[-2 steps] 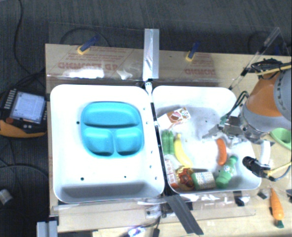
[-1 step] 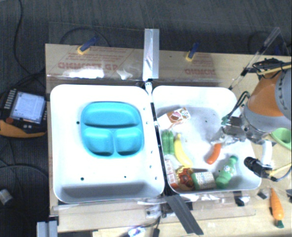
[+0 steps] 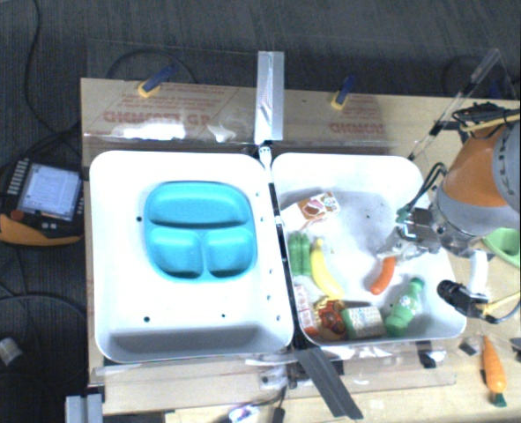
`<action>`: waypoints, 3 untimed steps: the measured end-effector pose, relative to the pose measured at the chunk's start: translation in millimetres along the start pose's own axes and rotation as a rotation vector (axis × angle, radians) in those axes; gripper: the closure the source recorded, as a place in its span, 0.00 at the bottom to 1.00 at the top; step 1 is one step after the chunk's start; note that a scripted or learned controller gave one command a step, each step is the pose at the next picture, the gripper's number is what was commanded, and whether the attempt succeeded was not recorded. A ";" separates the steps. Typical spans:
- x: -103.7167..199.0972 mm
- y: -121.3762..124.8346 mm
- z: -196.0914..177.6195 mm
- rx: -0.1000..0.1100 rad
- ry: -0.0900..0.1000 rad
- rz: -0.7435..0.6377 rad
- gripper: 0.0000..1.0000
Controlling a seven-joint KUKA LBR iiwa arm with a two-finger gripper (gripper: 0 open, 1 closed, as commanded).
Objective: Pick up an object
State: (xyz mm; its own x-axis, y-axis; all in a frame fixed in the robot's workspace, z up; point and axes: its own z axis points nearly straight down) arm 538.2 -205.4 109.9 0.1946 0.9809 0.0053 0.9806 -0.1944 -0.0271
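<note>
The right bin (image 3: 357, 170) holds several objects. An orange carrot (image 3: 382, 275) lies right of centre, and a yellow banana (image 3: 323, 270) lies beside a green vegetable (image 3: 297, 254). A green bottle (image 3: 404, 305) and a labelled can (image 3: 359, 321) lie along the front wall, with a red packet (image 3: 316, 315) next to them. A snack packet (image 3: 319, 207) sits near the back. My gripper (image 3: 401, 245) hangs low in the bin, just above and right of the carrot's upper end. The wrist hides its tips.
A blue divided tray (image 3: 200, 229) lies in the left bin (image 3: 119, 324). On the bench to the right are a second carrot (image 3: 494, 373) and a green object (image 3: 507, 243). A handheld device (image 3: 44, 196) lies off the bench at left.
</note>
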 end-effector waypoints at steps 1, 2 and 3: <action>0.3 -2.1 -4.7 0.010 0.001 0.000 1.00; 0.3 -2.1 -4.7 0.010 0.001 0.000 0.00; 6.3 19.8 17.6 -0.027 0.014 0.068 0.00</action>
State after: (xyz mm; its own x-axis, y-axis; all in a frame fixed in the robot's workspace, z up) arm 558.3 -203.0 91.8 0.2605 0.9653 0.0180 0.9655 -0.2605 -0.0007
